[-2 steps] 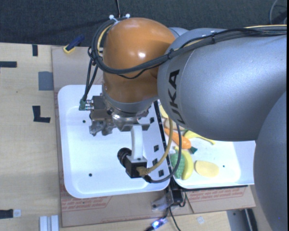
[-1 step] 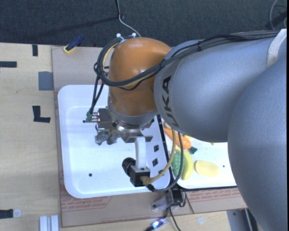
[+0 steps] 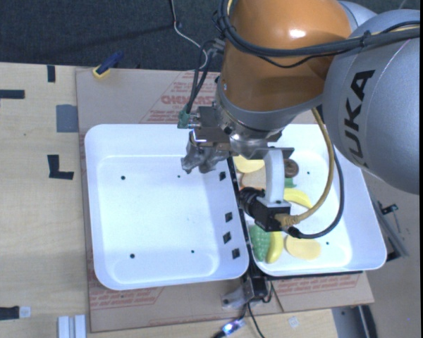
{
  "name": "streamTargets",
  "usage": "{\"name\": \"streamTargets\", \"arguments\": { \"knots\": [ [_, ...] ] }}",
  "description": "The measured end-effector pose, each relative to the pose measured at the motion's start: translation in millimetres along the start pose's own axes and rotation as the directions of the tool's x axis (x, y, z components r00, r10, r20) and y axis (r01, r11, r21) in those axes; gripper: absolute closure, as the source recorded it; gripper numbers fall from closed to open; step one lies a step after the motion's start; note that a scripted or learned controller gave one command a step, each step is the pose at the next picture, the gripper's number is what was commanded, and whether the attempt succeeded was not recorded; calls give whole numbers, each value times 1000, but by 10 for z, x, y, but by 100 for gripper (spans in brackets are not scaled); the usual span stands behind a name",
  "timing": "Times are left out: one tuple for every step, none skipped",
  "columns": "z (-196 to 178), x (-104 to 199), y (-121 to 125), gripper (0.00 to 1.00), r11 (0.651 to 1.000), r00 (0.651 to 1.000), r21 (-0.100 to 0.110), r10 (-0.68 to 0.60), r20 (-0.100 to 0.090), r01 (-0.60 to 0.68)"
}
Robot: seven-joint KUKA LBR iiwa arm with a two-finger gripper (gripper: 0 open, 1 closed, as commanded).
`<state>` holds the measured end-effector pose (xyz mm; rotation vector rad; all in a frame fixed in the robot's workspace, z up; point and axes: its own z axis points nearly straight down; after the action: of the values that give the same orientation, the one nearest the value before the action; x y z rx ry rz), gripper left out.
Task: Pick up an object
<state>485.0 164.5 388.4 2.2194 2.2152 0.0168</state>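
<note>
The big grey arm (image 3: 381,97) with its orange top reaches in over the table (image 3: 28,210). Two white bins sit on the table and meet at a middle wall (image 3: 231,203). The left bin (image 3: 155,217) is on one side of that wall. The right bin (image 3: 356,224) is on the other side.

The tool (image 3: 201,153) hangs on the left-bin side of the middle wall, very close to it, near its far end. I cannot tell if the tool is open or closed.

All the things to pick lie across the middle wall, in the right bin. A yellow piece (image 3: 248,165) lies just past the wall and is the closest one to the tool. The arm hides part of it, so I cannot tell which way it is long. A brown thing (image 3: 290,167) lies further from the wall. A curved yellow thing (image 3: 298,199) lies there too, with its long side on a slant. Down at the near end of the wall sit a green thing (image 3: 258,241), right beside the wall, and a yellow lump (image 3: 303,248) a little further out.

I think the tool must first cross the middle wall to the right-bin side, then come down on the yellow piece.
</note>
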Motion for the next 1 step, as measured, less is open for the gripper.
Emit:
{"name": "streamTargets", "arguments": {
  "knots": [
    [585,-244,-18,100,1000,1000,18,0,7,0]
  ]
}}
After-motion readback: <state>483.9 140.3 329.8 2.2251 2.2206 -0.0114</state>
